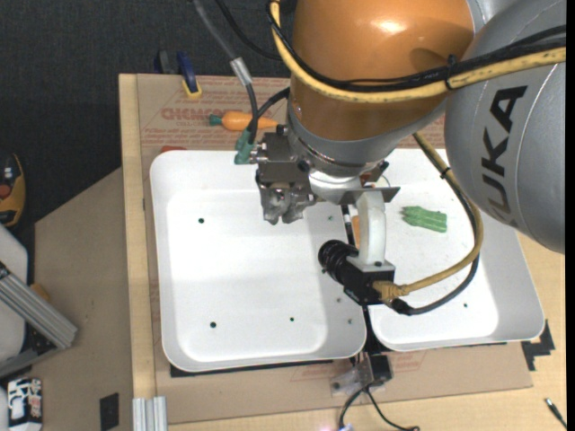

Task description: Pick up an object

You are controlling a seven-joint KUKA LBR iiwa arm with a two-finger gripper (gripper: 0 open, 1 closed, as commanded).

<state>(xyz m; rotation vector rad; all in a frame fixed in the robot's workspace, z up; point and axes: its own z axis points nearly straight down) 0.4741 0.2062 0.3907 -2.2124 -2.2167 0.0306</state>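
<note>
Looming over both bins, the arm [404, 70] hid much of the bench. The gripper [286, 206] hung above the left bin [234, 285]; grip state could not be told. 1 green block [423, 218] lay in the right bin [467, 321], well apart, so a descent here risked closing on nothing.
</note>
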